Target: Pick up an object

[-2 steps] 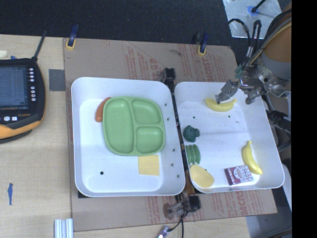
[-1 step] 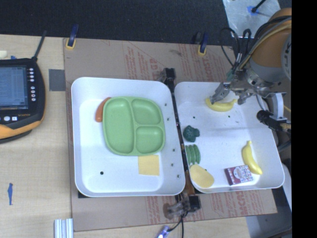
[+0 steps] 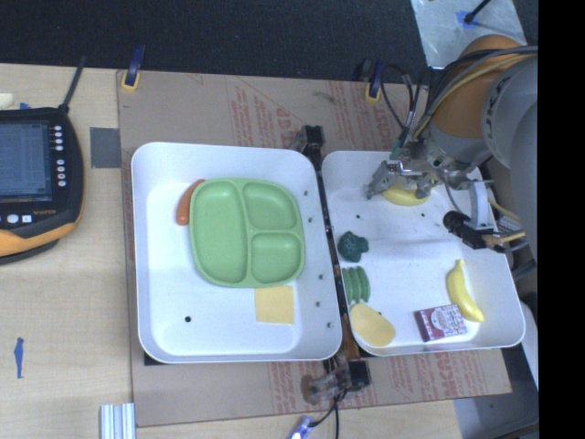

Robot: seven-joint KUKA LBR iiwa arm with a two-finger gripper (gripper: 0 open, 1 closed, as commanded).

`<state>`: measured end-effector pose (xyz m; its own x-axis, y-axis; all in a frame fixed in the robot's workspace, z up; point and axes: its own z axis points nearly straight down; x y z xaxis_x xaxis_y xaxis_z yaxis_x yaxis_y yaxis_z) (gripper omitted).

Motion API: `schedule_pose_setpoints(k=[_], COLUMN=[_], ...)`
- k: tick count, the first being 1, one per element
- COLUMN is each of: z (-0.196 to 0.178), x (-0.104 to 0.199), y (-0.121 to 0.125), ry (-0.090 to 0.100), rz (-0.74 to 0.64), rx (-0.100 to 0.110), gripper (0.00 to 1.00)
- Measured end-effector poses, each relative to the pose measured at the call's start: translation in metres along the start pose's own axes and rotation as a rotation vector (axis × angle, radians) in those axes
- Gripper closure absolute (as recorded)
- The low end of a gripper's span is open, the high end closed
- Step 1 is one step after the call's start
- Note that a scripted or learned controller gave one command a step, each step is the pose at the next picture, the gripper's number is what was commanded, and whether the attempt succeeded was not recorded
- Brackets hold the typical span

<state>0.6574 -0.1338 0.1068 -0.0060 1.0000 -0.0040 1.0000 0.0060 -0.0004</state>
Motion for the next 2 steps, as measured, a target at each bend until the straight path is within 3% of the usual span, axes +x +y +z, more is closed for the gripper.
schedule_pose_setpoints(k=[1,2], z=[0.014,-0.038], x=[-0.045,-0.076], y=[-0.001,-0.001], ry=[0.002,0.003], rz=[0.004,0.004], rx=[-0.001,0.0], gripper=[0.0,0.0])
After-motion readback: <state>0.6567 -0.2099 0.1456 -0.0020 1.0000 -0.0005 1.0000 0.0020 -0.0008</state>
